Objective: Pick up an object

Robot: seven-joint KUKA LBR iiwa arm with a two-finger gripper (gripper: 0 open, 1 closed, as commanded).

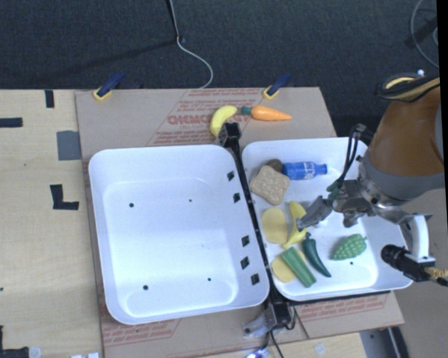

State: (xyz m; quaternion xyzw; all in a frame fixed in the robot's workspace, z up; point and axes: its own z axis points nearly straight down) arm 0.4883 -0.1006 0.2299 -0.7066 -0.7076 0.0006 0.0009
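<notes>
The right bin (357,145), in the lower right of the frame, is holding the objects. A blue bottle (304,169) is lying on its side near the bin's top edge, and a tan, speckled cracker (270,185) is resting just left of it. Below these, pale yellow pieces (275,225) are lying beside a dark green pepper (315,255), a lighter green stick (297,268) and a knobbly green cluster (349,246).

The gripper (310,216) is hanging low over the middle of this bin, its dark tip pointing down and left beside the yellow pieces; whether it is spread or pressed together cannot be told. The arm (402,150), orange-brown and rounded, is reaching in from the right edge.

The left bin (106,218) is showing smooth white plastic with rounded corners. A banana (221,119) and a carrot (269,114) are lying on the cardboard (131,119) above the bins.
</notes>
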